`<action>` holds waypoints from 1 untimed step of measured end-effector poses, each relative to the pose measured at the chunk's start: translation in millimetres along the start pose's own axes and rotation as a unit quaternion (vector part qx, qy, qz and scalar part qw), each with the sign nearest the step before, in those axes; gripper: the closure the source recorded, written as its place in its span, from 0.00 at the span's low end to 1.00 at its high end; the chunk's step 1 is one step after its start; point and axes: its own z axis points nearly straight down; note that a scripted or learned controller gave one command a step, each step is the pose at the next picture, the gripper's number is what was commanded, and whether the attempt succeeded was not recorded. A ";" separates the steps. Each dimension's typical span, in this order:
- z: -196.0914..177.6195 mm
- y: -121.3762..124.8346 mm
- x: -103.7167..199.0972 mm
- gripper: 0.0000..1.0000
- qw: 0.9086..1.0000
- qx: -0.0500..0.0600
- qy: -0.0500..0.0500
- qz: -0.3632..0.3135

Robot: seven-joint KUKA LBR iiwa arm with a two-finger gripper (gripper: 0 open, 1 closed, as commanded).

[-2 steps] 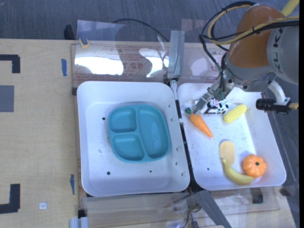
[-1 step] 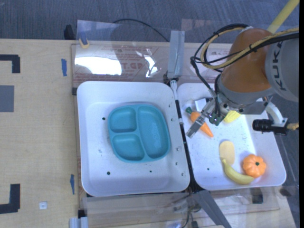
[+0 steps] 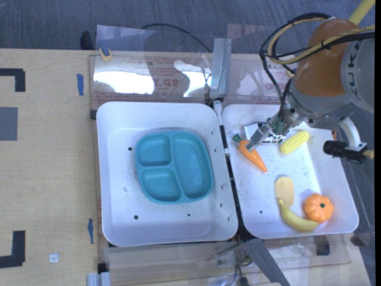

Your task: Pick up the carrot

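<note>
- I am looking at the carrot [image 3: 253, 155] lying in the right bin [image 3: 333, 219], close to its left wall, green top pointing up-left and thin orange tip pointing down-right.
- I am judging it to be a small toy: light, stiff, probably smooth plastic, so it may be slipping or rolling if squeezed off-center.
- I am planning to take hold across the thicker part just below the green top, with the jaws closing across its width, not along its length.
- The gripper [image 3: 257, 137] is hanging just above the carrot's top end, tilted down toward it; I cannot tell whether the jaws are apart or together, and I am not seeing the carrot between them.
- A corn cob [image 3: 294, 142] is lying just to the right of the gripper, near enough that a wide approach may be nudging it.
- A banana [image 3: 290, 207] and a small pumpkin [image 3: 318, 208] are sitting in the near part of the same bin, touching each other, well apart from the carrot.
- The bin wall beside the carrot is leaving little room on the left for a finger.
- A blue divided plate [image 3: 174, 166] is resting in the left bin [image 3: 113, 159], out of the way.
- Both bins are sitting on the table [image 3: 41, 159].
</note>
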 end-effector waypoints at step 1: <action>0.2 -42.7 3.3 0.00 0.991 0.003 0.003 0.133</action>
